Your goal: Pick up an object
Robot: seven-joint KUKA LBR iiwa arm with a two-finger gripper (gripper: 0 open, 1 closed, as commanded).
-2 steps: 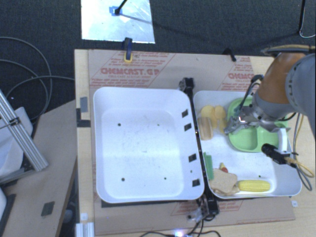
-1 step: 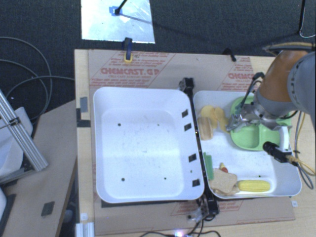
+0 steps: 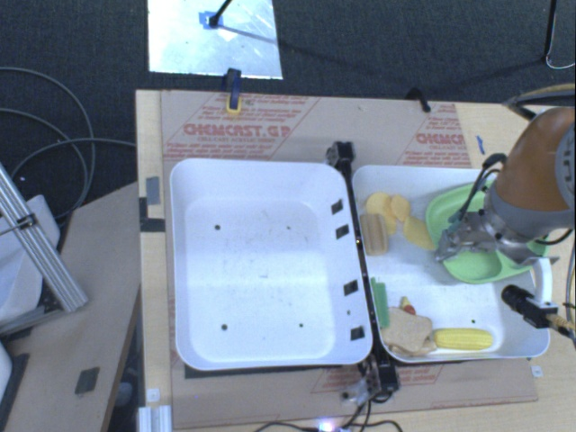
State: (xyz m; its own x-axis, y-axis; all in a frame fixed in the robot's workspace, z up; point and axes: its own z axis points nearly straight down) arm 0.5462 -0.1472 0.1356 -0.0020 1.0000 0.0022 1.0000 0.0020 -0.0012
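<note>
The right bin (image 3: 490,306) holds several toy foods. Pale yellow slices (image 3: 388,208) and a tan ridged piece (image 3: 373,233) lie at its far left, with a yellow piece (image 3: 417,233) beside them. A light green dish (image 3: 474,265) sits at the far right. Along the near wall lie a corn cob (image 3: 463,338), a slice of toast (image 3: 409,333), a small red item (image 3: 408,307) and a green stick (image 3: 379,301). My gripper (image 3: 453,244) hangs low over the left part of the green dish, with the grey wrist (image 3: 520,216) and orange band (image 3: 543,156) behind it.
The left bin (image 3: 263,178) stands beside the right one, split from it by a black-clipped divider (image 3: 353,252). Both rest on a cardboard sheet (image 3: 297,129). A black cable fitting (image 3: 526,305) sticks out near the right bin's near right corner.
</note>
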